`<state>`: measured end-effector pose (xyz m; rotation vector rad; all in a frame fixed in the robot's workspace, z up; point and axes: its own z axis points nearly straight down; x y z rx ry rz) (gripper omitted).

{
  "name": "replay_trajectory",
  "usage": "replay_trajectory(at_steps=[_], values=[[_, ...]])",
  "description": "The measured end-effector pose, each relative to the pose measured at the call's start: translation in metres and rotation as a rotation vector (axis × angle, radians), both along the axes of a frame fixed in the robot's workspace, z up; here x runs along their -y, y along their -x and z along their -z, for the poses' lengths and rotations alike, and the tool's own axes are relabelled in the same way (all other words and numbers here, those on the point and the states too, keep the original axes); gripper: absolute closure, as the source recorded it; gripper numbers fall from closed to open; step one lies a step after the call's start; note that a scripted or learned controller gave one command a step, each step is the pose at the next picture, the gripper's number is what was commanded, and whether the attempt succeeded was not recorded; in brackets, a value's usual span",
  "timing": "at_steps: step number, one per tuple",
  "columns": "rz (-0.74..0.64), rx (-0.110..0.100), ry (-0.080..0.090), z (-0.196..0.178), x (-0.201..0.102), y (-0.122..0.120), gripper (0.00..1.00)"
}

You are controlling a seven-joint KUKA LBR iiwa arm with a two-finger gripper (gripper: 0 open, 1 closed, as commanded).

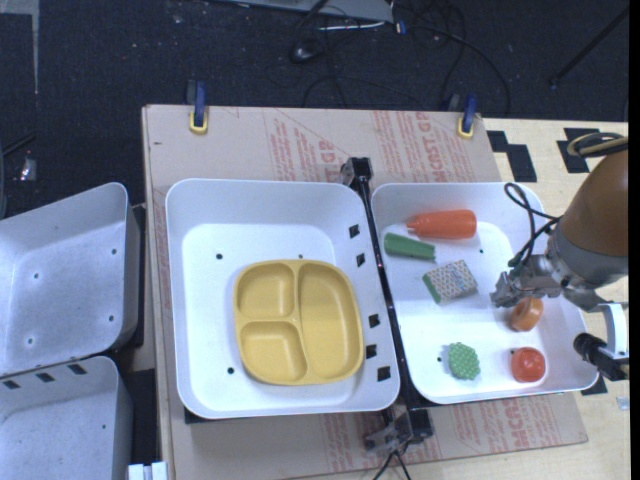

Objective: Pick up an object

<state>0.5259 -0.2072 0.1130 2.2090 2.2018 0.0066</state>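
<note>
Orange fruit (526,313) lies near the right bin's (400,368) right wall, with the gripper (512,290) just above it in the approach step; finger spread cannot be told, so the next move calls for lowering and closing.

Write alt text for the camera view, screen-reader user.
The arm's tool sits low in the right bin, right above a small orange object, with a carrot, green pepper, sponge, green ball and tomato nearby. The left bin holds a yellow divided plate.
</note>
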Motion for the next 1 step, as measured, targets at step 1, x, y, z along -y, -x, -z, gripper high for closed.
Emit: replay_trajectory(at_steps=[1], values=[[-0.006,-0.014,-0.011,-0.0479,-0.0006,-0.0105,1.0]])
